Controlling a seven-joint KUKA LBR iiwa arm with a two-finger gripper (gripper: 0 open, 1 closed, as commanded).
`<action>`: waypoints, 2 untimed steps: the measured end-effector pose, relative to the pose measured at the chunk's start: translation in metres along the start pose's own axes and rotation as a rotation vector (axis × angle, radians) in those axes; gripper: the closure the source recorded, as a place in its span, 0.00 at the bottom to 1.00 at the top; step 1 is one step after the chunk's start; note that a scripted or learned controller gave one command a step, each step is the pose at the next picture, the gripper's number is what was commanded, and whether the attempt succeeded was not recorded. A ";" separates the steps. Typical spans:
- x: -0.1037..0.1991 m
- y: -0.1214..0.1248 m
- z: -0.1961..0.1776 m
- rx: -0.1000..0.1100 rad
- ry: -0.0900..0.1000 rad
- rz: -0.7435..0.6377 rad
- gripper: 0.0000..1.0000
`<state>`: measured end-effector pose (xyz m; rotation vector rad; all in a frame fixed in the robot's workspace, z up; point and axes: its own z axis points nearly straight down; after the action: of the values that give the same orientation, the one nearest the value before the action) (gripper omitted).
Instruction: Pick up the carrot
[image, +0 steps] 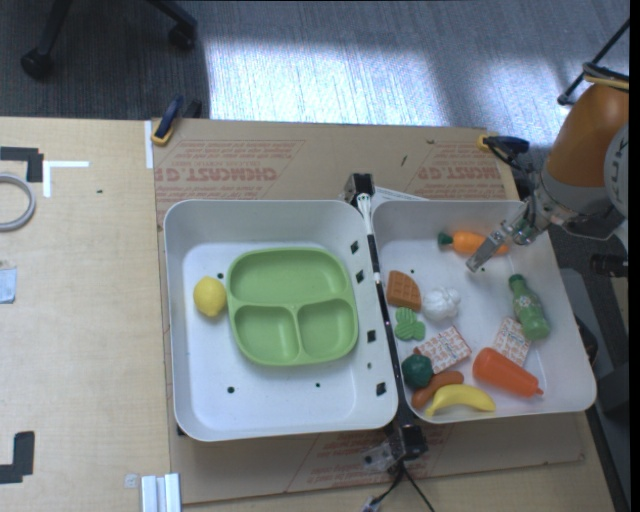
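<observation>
Arm in from the right, grey two-finger gripper (487, 252) low in the upper part of the right-hand shallow white bin (568, 300), tips just right of the small orange toy carrot with green top (462, 241). Carrot lies flat on the bin floor near the back wall, green end pointing left; gripper tips are beside or touching its right end, can't tell which. Can't tell either whether the pincer is open or closed, too small and blurred at this angle, and nothing is visibly between its tips. Rest of the right bin: brown waffle-like toy wedge (404, 290) near the divider, white lumpy toy (441, 302) next to it, green leafy toy (407, 325) below the wedge, two patterned red-and-white squares (444, 347) (511, 340), green plastic bottle (528, 306) upright-ish along the right side, larger orange cone-shaped toy (506, 372) near the front right, dark green round toy (417, 369), yellow toy banana (461, 400) at the front edge lying over a brown sausage-like piece (436, 386). Left-hand white bin (190, 380) holds a light green three-compartment plastic tray (293, 305) and a yellow toy lemon (209, 296) touching the tray's left rim.
</observation>
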<state>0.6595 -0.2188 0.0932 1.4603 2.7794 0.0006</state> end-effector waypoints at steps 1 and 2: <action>0.034 0.023 -0.021 0.000 0.000 -0.169 0.00; 0.058 0.033 -0.059 -0.001 -0.001 -0.025 0.00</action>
<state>0.6535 -0.1519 0.1526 1.4249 2.7964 0.0008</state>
